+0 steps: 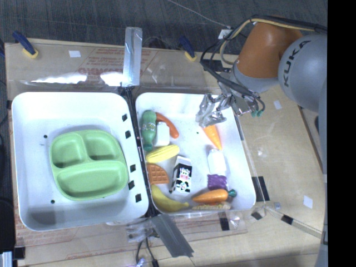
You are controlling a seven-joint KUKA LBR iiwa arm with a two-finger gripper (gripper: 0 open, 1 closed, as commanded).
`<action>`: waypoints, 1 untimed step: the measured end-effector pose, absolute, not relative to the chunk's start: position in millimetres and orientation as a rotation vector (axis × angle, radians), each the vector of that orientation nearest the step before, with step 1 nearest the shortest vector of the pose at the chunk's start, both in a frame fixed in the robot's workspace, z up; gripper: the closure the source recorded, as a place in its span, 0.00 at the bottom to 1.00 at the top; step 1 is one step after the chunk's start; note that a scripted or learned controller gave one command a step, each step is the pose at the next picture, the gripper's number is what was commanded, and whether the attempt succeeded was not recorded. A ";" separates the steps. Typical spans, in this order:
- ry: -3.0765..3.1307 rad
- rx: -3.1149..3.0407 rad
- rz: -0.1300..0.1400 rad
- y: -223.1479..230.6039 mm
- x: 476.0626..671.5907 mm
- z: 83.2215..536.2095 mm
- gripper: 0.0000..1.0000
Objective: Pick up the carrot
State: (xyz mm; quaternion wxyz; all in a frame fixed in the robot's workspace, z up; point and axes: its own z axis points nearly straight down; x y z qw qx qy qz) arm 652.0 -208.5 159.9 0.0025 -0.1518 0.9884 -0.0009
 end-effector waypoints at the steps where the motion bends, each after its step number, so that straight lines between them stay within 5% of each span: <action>1: 3.101 -0.476 -0.002 -208.5 651.8 159.5 0.00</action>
